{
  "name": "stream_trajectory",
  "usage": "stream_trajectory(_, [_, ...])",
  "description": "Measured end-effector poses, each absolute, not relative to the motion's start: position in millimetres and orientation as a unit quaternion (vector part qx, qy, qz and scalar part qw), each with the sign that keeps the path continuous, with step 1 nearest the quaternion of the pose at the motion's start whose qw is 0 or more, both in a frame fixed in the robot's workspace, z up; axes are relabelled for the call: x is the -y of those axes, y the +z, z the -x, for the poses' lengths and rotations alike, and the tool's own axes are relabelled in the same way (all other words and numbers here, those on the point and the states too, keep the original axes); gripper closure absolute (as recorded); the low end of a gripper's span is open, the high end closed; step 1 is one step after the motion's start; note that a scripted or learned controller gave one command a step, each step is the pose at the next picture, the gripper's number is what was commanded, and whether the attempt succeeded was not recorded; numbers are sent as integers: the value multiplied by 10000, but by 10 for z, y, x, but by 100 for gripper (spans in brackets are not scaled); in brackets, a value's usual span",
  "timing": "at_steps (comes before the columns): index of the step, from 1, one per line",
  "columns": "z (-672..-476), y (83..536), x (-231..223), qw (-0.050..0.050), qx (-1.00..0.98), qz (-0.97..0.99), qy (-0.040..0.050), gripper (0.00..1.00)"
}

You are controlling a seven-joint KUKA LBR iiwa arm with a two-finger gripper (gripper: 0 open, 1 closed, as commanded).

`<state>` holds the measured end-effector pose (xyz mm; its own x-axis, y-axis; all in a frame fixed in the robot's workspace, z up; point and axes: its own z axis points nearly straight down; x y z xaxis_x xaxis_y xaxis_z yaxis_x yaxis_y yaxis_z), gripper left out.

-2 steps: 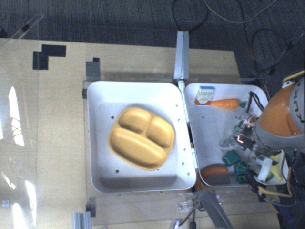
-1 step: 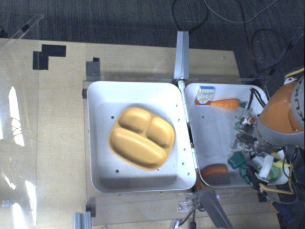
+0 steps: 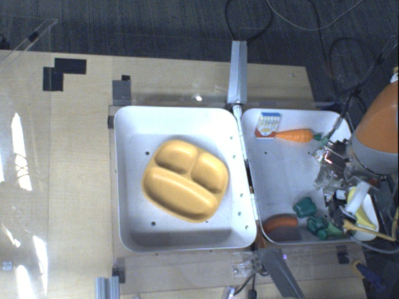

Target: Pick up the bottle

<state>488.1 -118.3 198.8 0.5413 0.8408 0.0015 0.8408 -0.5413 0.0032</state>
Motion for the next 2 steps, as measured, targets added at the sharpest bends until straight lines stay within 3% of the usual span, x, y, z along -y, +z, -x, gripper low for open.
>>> stream_trajectory(1, [-4910, 893, 1116, 37, -5007, -8656, 55, 100])
stream_trajectory(2, [-4902, 883, 1129, 43, -4998, -8661, 43, 0])
